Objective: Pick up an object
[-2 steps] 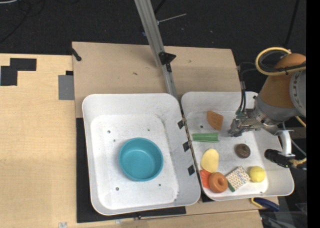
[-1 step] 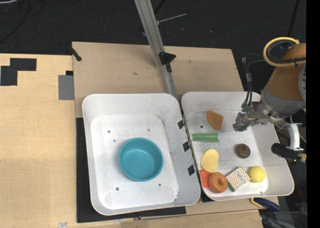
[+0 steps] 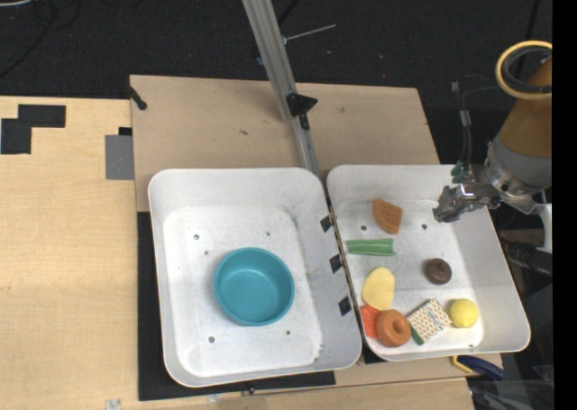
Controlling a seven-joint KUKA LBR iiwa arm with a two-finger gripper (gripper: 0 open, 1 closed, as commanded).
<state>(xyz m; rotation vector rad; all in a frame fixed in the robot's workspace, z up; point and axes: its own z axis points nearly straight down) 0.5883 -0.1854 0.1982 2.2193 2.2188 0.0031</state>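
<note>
one teal bowl [image 3: 254, 286] in left bin [image 3: 180, 196], seven small items in right bin [image 3: 410, 174] beside it, gripper [image 3: 448, 210] over that bin's far right side, can't tell if it's open

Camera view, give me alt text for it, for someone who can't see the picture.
A grey robot arm's gripper hovers over the right bin, which holds small toy foods: an orange wedge, green stick, brown donut and yellow ball. The left bin holds a teal bowl.

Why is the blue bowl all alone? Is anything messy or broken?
Nothing looks broken or spilled. The blue bowl sits upright by itself in the left bin, while the small toys crowd the right bin.
</note>
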